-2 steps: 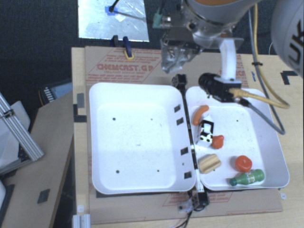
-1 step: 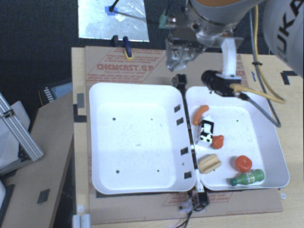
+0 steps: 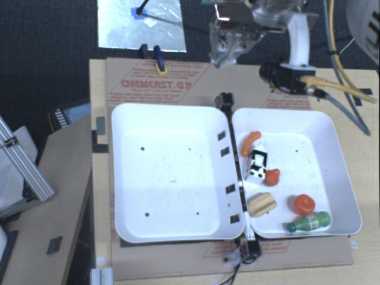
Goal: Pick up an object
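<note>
Up at twelve o'clock, beyond the far edge of the bench, the gripper (image 3: 224, 57) hangs well above and behind the two bins, and I cannot tell from where I stand how its jaws are set, as the tip is blurred and seen end-on; nothing shows held there. Over on the three o'clock side sits the right bin (image 3: 332, 129), and all the objects lie in it. Near its left wall, toward eleven o'clock within the bin, an orange sausage (image 3: 250, 143) lies slantwise. Just below it is a black-and-white toy (image 3: 257, 162), and touching that at its four o'clock is a small red piece (image 3: 271, 177). Further toward six o'clock a tan bread roll (image 3: 261, 203) rests close against the divider. At five o'clock a red tomato (image 3: 304, 204) sits just above a green bottle (image 3: 309, 222) lying on its side. At nine o'clock, the left bin (image 3: 127, 120) shows its white floor.
</note>
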### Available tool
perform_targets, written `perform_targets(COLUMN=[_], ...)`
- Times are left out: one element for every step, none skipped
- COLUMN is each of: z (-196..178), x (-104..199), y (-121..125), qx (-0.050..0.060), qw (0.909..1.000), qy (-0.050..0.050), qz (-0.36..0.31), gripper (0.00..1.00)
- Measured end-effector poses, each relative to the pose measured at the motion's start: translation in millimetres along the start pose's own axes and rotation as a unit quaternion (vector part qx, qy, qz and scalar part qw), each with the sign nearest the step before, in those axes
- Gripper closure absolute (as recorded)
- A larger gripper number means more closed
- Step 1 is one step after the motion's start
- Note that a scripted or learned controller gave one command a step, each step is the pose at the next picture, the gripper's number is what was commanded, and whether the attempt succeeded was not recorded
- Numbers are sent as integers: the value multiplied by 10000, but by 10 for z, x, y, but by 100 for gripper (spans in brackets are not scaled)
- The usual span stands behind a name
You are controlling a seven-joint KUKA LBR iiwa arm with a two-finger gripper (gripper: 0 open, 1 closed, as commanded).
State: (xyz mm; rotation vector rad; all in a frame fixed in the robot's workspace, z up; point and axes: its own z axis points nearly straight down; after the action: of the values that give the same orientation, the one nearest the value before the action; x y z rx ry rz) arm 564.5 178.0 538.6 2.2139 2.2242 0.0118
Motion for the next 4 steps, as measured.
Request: perform_targets(z=[1303, -52, 780, -10], x=[286, 100, 394, 573], y=[96, -45, -198, -227], qx=[83, -38, 70, -4], qw=[10000, 10000, 10000, 10000], qy=[-27, 12, -21, 8], qz=[-5, 2, -15, -11], gripper=[100, 100, 100, 100])
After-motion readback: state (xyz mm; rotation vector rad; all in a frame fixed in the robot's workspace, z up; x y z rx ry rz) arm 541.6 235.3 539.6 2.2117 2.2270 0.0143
